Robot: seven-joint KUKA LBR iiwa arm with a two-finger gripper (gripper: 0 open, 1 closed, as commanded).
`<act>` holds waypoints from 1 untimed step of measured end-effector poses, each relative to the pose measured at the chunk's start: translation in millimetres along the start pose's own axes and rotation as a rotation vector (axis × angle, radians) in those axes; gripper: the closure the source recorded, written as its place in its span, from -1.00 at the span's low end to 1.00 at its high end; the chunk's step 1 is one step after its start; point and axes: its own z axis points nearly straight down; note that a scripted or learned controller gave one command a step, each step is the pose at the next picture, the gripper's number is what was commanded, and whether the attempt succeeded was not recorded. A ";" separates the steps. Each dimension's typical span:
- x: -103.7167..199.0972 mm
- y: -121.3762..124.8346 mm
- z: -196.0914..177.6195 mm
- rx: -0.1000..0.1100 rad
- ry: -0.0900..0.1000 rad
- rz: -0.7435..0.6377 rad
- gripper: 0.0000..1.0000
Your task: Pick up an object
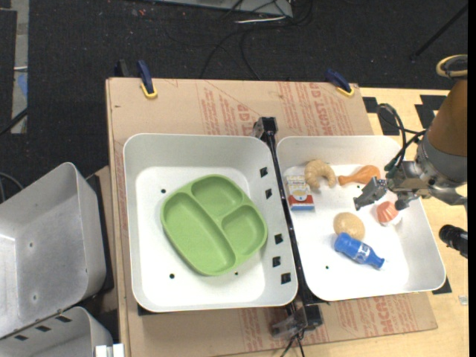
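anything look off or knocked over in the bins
Nothing looks spilled or broken. The blue bottle lies on its side in the right bin, and the green divided plate sits skewed to the left bin walls.

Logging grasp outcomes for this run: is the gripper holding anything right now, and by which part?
Nothing is visibly held. The gripper hangs over the right bin, between the orange item and the pink-and-white object, with no object seen between its fingers.

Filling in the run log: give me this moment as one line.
pincer: over right bin, above items | grasp: none seen | nearest: salmon-pink object, orange carrot-like toy | left bin: green divided plate
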 end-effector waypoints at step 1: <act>-3.1 0.3 63.3 -0.001 0.000 0.001 -1.00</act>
